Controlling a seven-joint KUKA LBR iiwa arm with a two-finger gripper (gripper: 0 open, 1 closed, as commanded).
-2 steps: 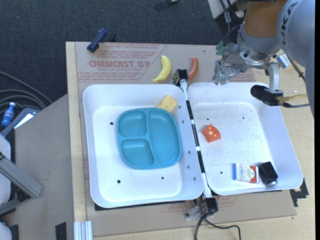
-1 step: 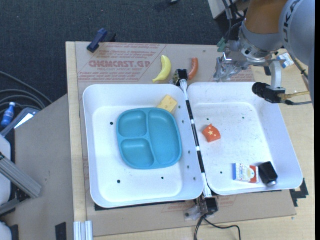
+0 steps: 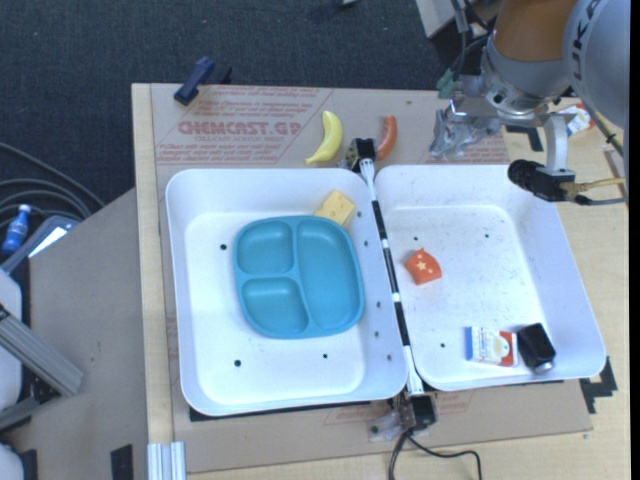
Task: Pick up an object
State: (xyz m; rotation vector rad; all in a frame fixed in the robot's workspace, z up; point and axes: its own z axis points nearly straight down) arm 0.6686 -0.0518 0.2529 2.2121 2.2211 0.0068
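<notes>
Bench (image 3: pixel 250 118): bearing two white bins side by side.
Left bin (image 3: pixel 200 368): holding blue divided plate (image 3: pixel 298 275), yellow block (image 3: pixel 335 208).
Right bin (image 3: pixel 560 258): holding orange piece (image 3: pixel 424 267), small carton (image 3: pixel 489 347), black object (image 3: pixel 536 347).
Gripper (image 3: pixel 458 138): hovering beyond right bin's far rim, grasping nothing; finger spread impossible to tell.
Banana (image 3: pixel 326 138): lying behind bins.

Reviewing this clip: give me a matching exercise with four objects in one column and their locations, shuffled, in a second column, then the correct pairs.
Things:
1. blue divided plate
2. banana
3. orange block
4. black object

Places:
A. on the bench beyond the bins
B. near corner of the right bin
C. middle of the left bin
D. right bin, close to the divider between the bins

Pairs: 1-C, 2-A, 3-D, 4-B
</notes>
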